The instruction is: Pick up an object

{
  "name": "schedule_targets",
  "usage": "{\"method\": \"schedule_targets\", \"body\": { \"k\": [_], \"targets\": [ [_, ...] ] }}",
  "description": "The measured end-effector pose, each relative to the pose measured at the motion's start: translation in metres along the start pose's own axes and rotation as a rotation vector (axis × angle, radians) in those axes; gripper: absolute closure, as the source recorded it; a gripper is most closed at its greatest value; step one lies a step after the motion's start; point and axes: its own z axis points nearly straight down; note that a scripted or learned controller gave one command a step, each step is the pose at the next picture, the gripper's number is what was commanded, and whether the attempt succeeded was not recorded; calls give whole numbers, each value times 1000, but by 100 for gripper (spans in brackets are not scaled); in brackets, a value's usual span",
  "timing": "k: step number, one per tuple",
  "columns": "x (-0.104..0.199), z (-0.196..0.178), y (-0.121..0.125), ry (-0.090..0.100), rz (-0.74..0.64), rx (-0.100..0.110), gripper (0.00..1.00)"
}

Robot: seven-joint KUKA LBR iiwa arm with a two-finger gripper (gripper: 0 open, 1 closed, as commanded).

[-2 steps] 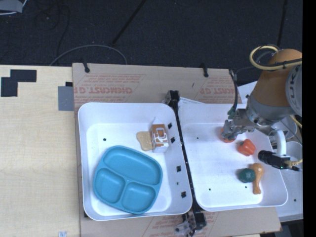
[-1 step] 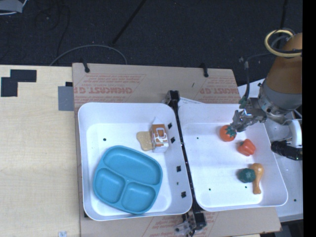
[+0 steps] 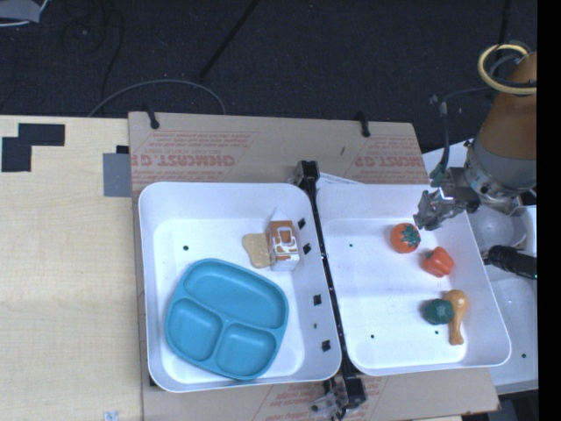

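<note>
Nothing's getting picked up yet. The gripper (image 3: pixel 432 207) is hanging over the right bin (image 3: pixel 377 340), just beside the tomato (image 3: pixel 404 237), nothing visibly between its prongs. Can't tell whether it's spread or closed. The whole grab is looking undone.

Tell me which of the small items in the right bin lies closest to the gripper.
The round orange-red fruit with a green top, just below-left of the gripper. The red pepper-like piece and the teal-and-tan item sit farther down.
</note>
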Motion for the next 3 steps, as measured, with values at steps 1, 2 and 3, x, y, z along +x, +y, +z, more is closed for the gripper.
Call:
{"method": "schedule_targets", "body": {
  "k": [1,2,3],
  "targets": [
    [46,-4,4,1,-1,1,100],
    [99,-10,13,0,-3,1,100],
    [147,-13,21,1,-4,0,100]
  ]
}}
